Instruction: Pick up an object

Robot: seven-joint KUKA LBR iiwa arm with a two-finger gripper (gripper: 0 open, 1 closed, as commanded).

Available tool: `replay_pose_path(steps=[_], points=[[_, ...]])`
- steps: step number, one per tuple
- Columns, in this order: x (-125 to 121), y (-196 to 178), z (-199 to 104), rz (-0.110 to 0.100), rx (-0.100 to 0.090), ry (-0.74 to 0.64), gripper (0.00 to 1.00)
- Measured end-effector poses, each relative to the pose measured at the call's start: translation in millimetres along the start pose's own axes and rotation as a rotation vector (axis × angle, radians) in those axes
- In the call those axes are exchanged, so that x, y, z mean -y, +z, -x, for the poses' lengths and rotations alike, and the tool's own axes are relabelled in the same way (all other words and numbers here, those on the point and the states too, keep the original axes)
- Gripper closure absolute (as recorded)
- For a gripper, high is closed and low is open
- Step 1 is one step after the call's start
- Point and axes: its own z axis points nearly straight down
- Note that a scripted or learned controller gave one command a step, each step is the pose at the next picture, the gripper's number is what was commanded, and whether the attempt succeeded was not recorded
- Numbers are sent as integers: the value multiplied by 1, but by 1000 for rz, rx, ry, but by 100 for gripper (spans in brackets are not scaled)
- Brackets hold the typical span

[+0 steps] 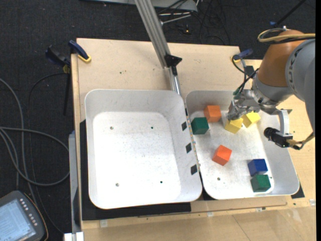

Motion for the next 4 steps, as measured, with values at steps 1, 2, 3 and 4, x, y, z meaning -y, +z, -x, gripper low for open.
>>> replay_pose_path(steps=[1, 2, 3, 4], points=[[4, -46, -1, -16, -8, -1, 100], [-8, -95, -2, -13, -7, -3, 100], [-10, -149, -2, -13, -7, -3, 100], [8, -133, -52, -23, -11, -6, 100]])
